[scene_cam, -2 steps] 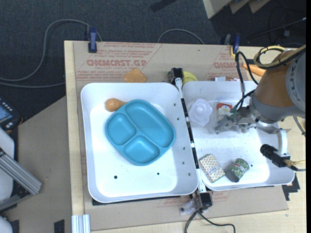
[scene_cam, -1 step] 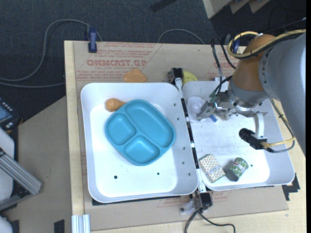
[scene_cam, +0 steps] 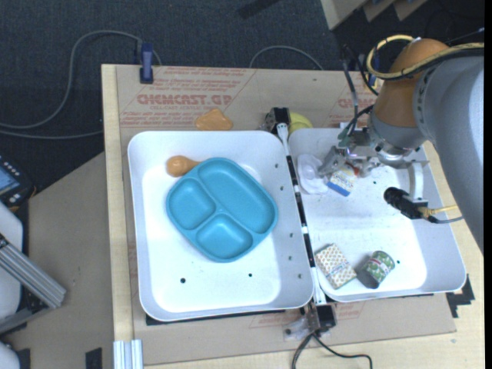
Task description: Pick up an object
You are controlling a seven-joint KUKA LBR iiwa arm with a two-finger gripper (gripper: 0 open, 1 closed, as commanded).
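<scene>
gripper [scene_cam: 344, 162] is down in the right bin [scene_cam: 430, 275] around 11 o'clock, right over a small blue and white packet [scene_cam: 339, 183], can't tell its grip, while a patterned box [scene_cam: 334, 265] and small can [scene_cam: 376, 268] sit near 6 o'clock

A bulky grey arm [scene_cam: 461, 106] with an orange wrist band [scene_cam: 400, 98] and looping yellow cable [scene_cam: 388, 48].

The desk [scene_cam: 231, 91] bears two white bins [scene_cam: 154, 229] side by side, with an orange object [scene_cam: 213, 119] behind them.
</scene>
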